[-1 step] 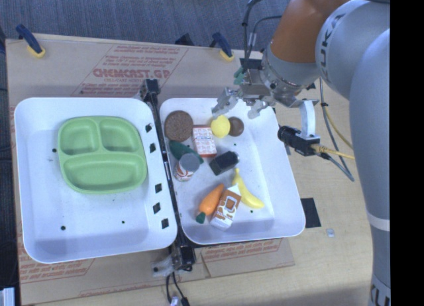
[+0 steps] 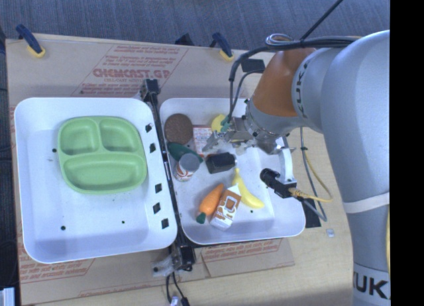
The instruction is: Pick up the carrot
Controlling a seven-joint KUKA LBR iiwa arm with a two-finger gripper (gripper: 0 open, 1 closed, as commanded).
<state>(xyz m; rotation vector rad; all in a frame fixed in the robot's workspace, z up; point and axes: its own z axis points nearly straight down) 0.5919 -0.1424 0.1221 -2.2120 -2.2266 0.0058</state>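
Note:
The carrot (image 2: 211, 201), orange with a green tip, lies in the right bin (image 2: 286, 224) near its front, tilted with the green end toward the front left. An orange and white carton (image 2: 227, 209) touches its right side. My gripper (image 2: 221, 138) hangs over the middle of the right bin, behind the carrot and well apart from it. Nothing shows held in it.
A banana (image 2: 248, 193) lies right of the carton. A black block (image 2: 220, 162), a green cup (image 2: 185, 157), a brown disc (image 2: 178, 128) and a yellow item (image 2: 218, 123) crowd the bin's back half. A green divided plate (image 2: 101, 153) sits in the left bin (image 2: 40, 232).

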